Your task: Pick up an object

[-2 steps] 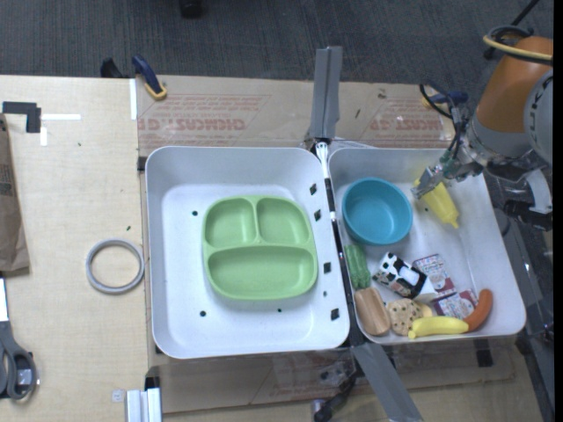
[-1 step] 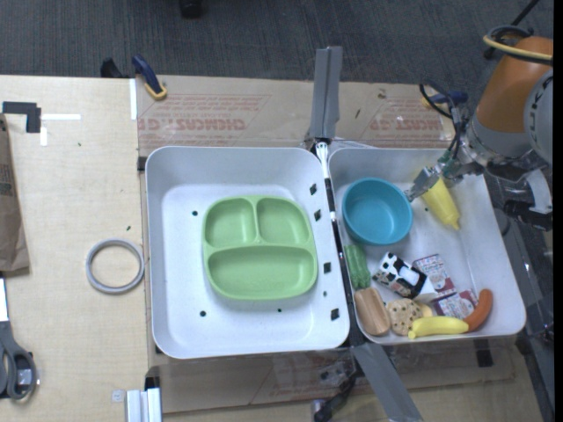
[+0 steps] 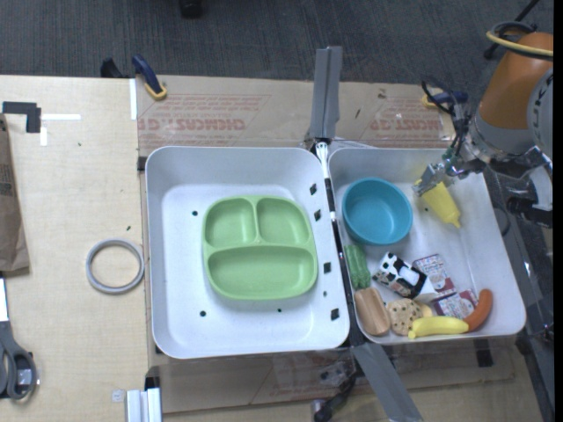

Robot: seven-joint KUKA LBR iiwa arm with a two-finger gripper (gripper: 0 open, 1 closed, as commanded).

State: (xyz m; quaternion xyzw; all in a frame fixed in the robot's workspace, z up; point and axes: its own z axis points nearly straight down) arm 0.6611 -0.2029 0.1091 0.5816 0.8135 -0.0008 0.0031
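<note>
My gripper (image 3: pixel 437 176): I reach in from the right over the back of the right bin (image 3: pixel 493 229), my tip low at the yellow bottle's upper end.
My jaws: they look closed on the bottle's top, though the view is too small and slanted for me to be sure of the pinch.
Yellow bottle (image 3: pixel 442 204): it lies tilted near the right bin's back right, its narrow end up against my fingertips, just right of the blue bowl.
Blue bowl (image 3: pixel 376 211): upright at the back left of the right bin.
Green piece (image 3: pixel 356 265): along the right bin's left wall, below the bowl.
Toy cow (image 3: pixel 401 275): black and white, in the middle of the right bin.
Small packets (image 3: pixel 437 276): just right of the cow.
Front row: a hot dog (image 3: pixel 372 311), a cookie (image 3: pixel 404 316), a banana (image 3: pixel 437 326) and an orange sausage (image 3: pixel 479 309), close together.
Left bin (image 3: pixel 167 236): it holds a green divided plate (image 3: pixel 259 247), lying flat.
Bench: a tape ring (image 3: pixel 114 265) lies left of the bins.
</note>
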